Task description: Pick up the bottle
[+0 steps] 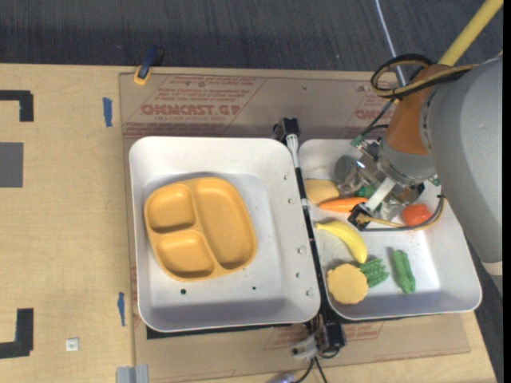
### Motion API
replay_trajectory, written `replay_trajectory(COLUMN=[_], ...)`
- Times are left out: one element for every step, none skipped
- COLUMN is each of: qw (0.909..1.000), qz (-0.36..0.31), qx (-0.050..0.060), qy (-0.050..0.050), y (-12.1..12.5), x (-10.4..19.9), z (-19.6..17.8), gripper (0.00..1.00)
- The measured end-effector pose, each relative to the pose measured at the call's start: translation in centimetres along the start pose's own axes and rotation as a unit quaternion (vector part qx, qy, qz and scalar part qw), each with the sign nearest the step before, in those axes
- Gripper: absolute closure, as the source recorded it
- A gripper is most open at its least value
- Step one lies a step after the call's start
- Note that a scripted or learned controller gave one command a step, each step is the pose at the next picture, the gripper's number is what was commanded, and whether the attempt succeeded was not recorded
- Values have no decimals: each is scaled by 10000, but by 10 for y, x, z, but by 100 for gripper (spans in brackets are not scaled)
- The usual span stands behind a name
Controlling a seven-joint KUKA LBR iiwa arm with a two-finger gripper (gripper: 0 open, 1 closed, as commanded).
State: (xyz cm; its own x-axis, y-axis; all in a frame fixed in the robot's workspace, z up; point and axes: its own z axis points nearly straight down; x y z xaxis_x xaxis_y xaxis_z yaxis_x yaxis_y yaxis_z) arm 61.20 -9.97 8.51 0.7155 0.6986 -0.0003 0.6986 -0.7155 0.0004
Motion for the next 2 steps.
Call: replay_trajectory(qw=[10000,10000], qz=[-6,-3], qx=[-3,44], qy=[-1,-35], y=[0,-1], x=[0,-2], z=[-11,-9], gripper=[100,0])
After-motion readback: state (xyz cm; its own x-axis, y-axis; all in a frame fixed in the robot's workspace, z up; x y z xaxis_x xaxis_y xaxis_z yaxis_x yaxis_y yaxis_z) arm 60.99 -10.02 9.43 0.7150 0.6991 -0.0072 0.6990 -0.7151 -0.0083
